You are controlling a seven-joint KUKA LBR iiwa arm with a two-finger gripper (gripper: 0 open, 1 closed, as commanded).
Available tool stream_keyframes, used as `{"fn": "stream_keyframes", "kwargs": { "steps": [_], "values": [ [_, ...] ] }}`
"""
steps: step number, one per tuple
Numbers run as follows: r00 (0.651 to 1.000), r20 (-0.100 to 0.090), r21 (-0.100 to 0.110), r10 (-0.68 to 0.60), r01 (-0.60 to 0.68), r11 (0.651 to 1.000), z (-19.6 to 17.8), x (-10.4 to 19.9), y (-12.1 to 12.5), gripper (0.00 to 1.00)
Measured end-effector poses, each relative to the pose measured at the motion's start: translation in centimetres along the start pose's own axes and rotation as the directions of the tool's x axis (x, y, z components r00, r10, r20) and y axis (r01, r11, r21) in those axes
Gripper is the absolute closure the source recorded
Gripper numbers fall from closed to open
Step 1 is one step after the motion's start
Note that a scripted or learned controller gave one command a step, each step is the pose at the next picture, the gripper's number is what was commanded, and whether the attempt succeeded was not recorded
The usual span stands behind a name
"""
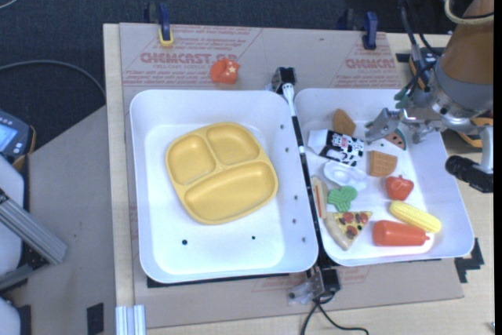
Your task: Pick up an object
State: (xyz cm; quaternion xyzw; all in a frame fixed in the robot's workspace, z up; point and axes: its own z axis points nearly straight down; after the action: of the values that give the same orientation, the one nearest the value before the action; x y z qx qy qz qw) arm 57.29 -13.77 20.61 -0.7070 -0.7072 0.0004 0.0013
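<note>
left bin [149,169]: yellow divided plate [222,183] | right bin [455,204]: toy food heaped around centre, pizza slice [347,225] at 7 o'clock, corn [414,216] at 5 o'clock | gripper [394,128] over bin's 12 o'clock, jaws spread, nothing between them | progress: no pick yet; descent, grasp, lift remain

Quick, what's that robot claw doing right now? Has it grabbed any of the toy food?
Gripper: over the right bin, near the top; open or shut cannot be told, and no toy is visibly held.
</note>
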Motion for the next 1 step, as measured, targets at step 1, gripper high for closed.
{"fn": "stream_keyframes", "kwargs": {
  "steps": [1],
  "values": [
    [1.0, -0.005, 0.015, 0.001, -0.001, 1.0, 11.57, 4.23, -7.62, 0.0]
  ]
}}
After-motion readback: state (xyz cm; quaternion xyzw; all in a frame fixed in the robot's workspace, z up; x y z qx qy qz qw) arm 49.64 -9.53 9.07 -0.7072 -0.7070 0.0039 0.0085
